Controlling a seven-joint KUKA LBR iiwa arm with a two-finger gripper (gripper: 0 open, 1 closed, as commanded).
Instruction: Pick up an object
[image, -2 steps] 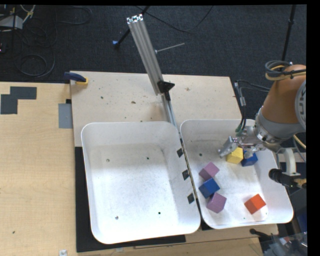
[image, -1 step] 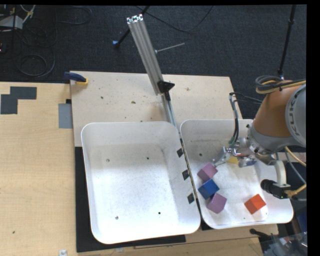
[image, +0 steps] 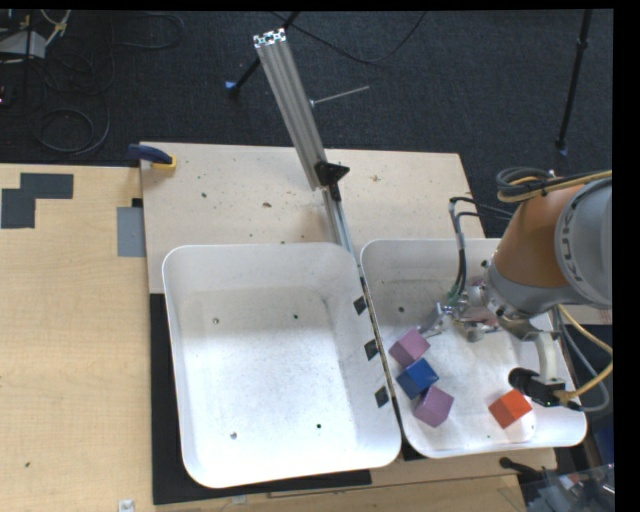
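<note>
Several small blocks lie in the right bin (image: 420, 262): a purple cube (image: 409, 349) by the divider, a blue cube (image: 418, 377) just below it, another purple cube (image: 433, 405) lower still, and an orange-red cube (image: 511, 409) near the bin's front right corner. My gripper (image: 458, 318) hangs low over the bin, to the right of and slightly above the upper purple cube, apart from it. Nothing shows between its fingers. The arm's orange band and grey wrist (image: 545, 255) hide the bin's right side.
The left bin (image: 190, 300) sits beside the right one, sharing a divider with black clips (image: 371, 348). A slanted aluminium post (image: 300, 120) rises behind the bins. Cables (image: 575, 390) trail at the right edge. A blue-and-yellow clamp (image: 152, 156) lies at the bench's back left.
</note>
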